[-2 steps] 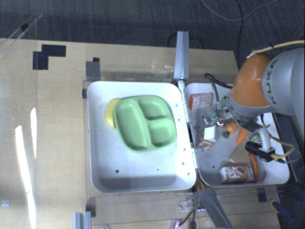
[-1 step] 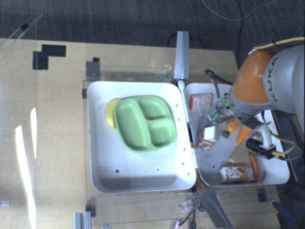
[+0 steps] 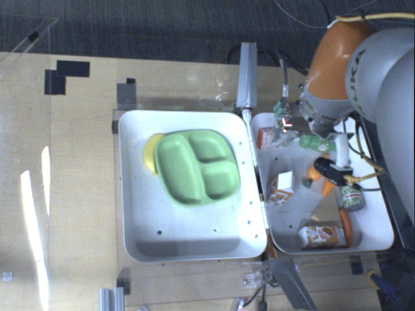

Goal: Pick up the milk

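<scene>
End effector (image 3: 299, 123) above boxy white-topped milk carton (image 3: 281, 188).

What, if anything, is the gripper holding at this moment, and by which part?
It cannot be told. The gripper sits over the right bin, apart from the milk carton, with nothing visibly held.

Bare floor surrounds the milk carton (image 3: 281, 188) (can (image 3: 322, 236) below, carrot (image 3: 319, 175) and bottle (image 3: 351, 198) rightward).
</scene>
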`<action>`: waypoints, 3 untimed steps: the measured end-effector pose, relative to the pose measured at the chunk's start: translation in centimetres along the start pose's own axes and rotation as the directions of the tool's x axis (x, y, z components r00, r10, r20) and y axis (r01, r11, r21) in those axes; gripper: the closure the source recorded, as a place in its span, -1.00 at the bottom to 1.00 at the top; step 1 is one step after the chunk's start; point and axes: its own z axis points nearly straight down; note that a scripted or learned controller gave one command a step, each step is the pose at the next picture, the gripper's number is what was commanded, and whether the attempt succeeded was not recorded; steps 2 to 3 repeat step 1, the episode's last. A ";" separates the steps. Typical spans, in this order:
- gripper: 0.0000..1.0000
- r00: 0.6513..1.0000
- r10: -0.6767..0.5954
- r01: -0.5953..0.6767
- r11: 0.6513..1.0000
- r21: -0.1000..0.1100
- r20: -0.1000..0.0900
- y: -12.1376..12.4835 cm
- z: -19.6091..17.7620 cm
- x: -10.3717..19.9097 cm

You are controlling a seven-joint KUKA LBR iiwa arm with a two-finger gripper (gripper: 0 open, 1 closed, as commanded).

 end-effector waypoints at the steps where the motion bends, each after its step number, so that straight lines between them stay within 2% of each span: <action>1: -1.00 1.000 0.000 0.000 1.000 0.000 0.000 0.0 0.0 0.0; 3: -1.00 1.000 0.000 0.000 1.000 0.000 0.000 0.0 0.0 0.0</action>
